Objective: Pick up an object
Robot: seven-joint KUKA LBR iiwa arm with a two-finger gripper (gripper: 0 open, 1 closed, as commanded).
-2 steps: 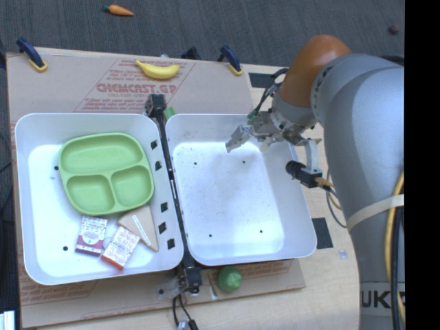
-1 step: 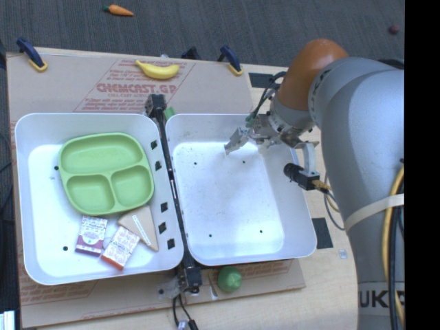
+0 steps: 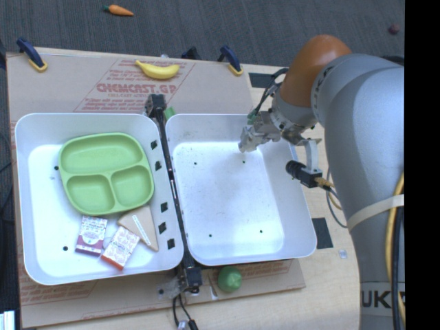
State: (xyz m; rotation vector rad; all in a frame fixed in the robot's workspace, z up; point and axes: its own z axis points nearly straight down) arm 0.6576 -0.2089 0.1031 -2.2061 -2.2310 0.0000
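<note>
I see my gripper (image 3: 246, 145) over the right bin (image 3: 275, 243), plate (image 3: 105, 170) far to its left; its grip I cannot tell

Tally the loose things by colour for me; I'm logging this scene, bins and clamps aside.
Green: 2, plate, ball
Yellow: 1, banana
Orange: 1, carrot
Red-and-white: 2, packets
Tan: 1, wedge
Total: 7

From my console the feed is evenly lit from above and bright, soft in detail. The 2 white bins (image 3: 237, 253) nearly wash out, with a pale glare patch on the right bin's floor. Shadows are faint. The carpet (image 3: 206, 12) stays dark.
</note>
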